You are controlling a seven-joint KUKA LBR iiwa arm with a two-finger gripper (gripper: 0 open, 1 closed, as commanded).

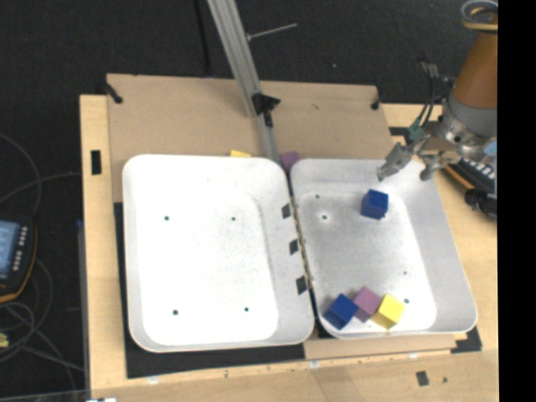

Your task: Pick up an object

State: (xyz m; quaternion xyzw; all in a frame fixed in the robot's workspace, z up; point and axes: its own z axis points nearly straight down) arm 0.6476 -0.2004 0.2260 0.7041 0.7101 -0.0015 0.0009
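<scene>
- The bench (201, 115) is a big tan board, and two white bins sit on it side by side.
- The left bin (205, 254) is a wide white tray with round corners.
- The right bin (423, 249) is the same kind of tray, and it touches the left one along the middle.
- The arm (477, 78) comes in from the right, with an orange band above a grey wrist.
- The gripper (408, 166) hangs over the top right corner of the right bin. Its two fingers are spread apart, and nothing is between them.
- A small blue cube (374, 203) sits alone in the right bin, near the gripper and a bit below it in the picture. It is plain dark blue with square sides.
- Three more small blocks huddle at the near edge of that bin: a blue block (341, 310), a purple block (366, 302) and a yellow block (389, 311), all touching.
</scene>
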